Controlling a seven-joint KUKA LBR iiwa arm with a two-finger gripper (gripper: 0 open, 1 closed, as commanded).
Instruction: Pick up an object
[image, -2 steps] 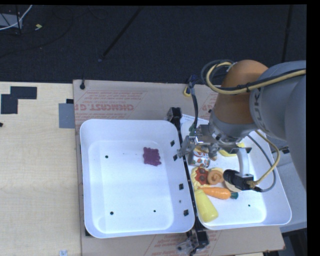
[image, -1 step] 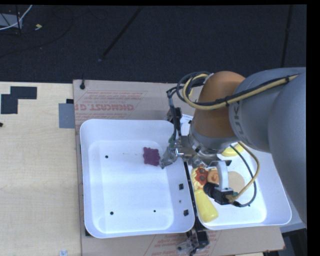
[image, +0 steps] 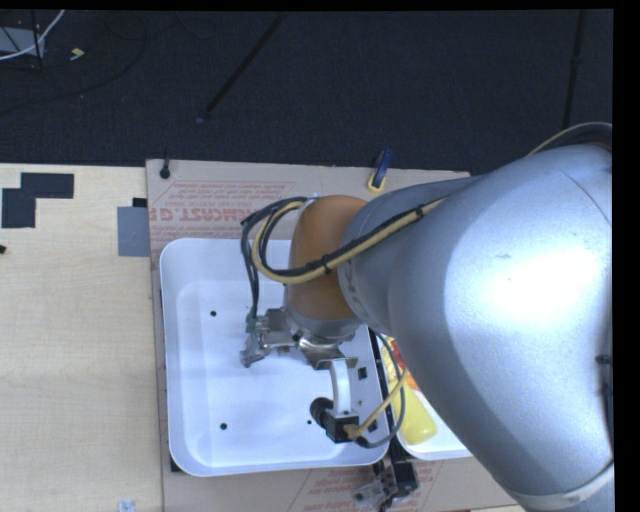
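I'm hovering the arm (image: 320, 270) over the lower-left bin (image: 200, 400). I cannot tell the fingers' spread, and closing on bare plastic is risking an empty grab.

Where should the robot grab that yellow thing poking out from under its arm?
The yellow thing lies in the right bin close to its left wall; the arm hides most of it. The part showing looks long and rounded, so probably grip across its narrow width, coming straight down from above, since the wall crowds its left side.
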